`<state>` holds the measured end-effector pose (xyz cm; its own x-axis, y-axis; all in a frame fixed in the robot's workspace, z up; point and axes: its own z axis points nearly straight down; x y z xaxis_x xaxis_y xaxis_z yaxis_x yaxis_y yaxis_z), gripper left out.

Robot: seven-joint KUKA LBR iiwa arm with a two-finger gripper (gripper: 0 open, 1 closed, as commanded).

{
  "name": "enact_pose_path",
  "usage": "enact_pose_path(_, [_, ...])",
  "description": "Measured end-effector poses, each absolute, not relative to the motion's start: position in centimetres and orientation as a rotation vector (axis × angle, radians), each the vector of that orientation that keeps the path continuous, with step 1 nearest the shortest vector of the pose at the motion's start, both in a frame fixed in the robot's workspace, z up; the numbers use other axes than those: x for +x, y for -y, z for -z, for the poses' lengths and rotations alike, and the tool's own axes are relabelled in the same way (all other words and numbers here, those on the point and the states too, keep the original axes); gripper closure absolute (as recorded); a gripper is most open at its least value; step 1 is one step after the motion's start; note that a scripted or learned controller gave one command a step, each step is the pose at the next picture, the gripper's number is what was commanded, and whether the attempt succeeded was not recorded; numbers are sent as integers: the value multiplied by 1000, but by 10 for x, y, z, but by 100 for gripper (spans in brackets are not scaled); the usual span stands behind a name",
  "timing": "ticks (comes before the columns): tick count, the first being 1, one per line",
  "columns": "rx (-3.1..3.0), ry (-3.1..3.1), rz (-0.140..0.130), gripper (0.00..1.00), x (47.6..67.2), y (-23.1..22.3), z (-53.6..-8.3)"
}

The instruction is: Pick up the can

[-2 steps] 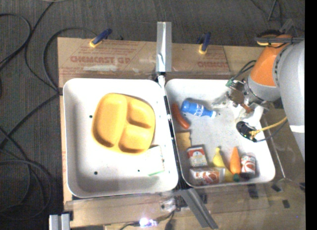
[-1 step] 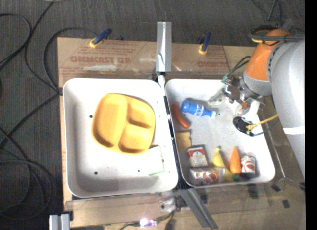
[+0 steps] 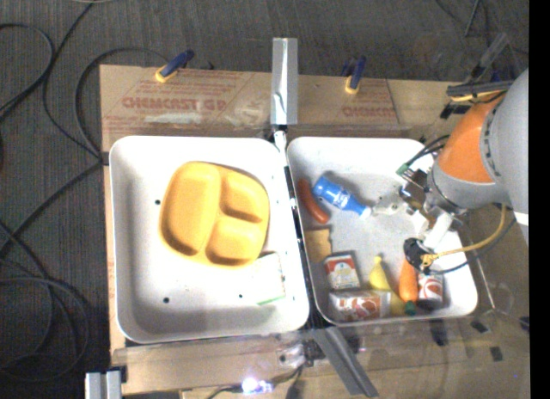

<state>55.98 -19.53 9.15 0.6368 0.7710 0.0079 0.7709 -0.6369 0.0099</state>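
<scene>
A red and white can [image 3: 359, 305] lies on its side against the front wall of the right bin [image 3: 391, 152]. A smaller red and white can-like thing [image 3: 430, 290] stands in that bin's front right corner, next to an orange carrot [image 3: 407, 278]. My gripper [image 3: 398, 206] hangs over the right middle of the bin, just right of a blue bottle [image 3: 339, 196]. It is well behind both red and white things and touches neither. Nothing shows in its grasp.
The right bin also holds a red sausage [image 3: 311, 202], a brown block [image 3: 318, 243], a small red and white box [image 3: 342, 270] and a yellow banana [image 3: 378, 275]. A yellow compartment tray [image 3: 216, 212] lies in the left bin [image 3: 137, 294].
</scene>
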Motion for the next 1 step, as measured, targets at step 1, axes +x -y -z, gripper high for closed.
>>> enact_pose_path(1, [2804,-1395,-15,0,538,192,-90])
